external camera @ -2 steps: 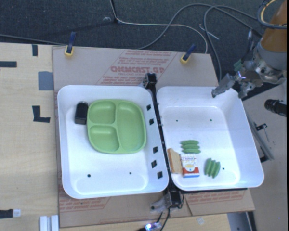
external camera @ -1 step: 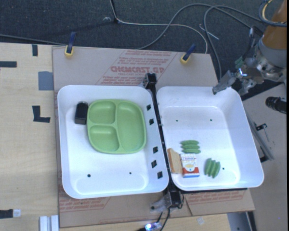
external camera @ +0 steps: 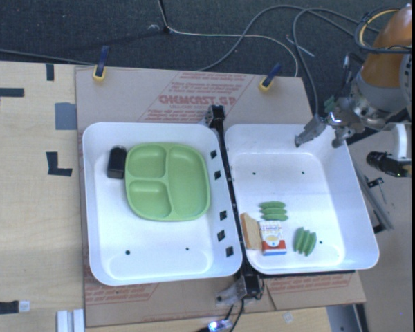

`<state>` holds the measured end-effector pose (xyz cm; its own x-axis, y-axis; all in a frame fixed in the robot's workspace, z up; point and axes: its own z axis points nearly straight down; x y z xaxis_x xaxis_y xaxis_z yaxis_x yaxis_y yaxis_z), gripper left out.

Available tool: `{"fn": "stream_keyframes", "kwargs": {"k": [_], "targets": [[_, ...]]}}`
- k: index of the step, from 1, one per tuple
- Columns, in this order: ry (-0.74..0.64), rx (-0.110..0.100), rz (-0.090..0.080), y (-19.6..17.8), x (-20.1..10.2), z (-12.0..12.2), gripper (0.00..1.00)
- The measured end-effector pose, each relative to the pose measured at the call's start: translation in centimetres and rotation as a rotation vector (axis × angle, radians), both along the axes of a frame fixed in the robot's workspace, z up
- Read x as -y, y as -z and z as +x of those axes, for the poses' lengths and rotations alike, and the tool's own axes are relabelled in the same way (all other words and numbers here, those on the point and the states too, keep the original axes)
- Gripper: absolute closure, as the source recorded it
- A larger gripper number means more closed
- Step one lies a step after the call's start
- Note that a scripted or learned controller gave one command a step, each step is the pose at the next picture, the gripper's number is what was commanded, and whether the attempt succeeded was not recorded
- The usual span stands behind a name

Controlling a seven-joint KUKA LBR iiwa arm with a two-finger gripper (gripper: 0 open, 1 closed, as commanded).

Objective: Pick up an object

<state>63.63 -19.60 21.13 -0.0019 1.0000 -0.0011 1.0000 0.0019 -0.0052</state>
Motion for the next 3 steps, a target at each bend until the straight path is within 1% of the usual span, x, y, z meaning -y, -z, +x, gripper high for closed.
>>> {"fn": "stream_keyframes", "kwargs": {"k": [1, 2, 3], "targets": [[0.001, 0.0, -0.001, 4.4, 0.2, 0.0, 0.0], [0.0, -0.001, -0.001, 10.7, 0.2, 0.3, 0.0], [-0.002, 0.004, -0.001, 9.3, 0.1, 0.4, 1.0]]}}
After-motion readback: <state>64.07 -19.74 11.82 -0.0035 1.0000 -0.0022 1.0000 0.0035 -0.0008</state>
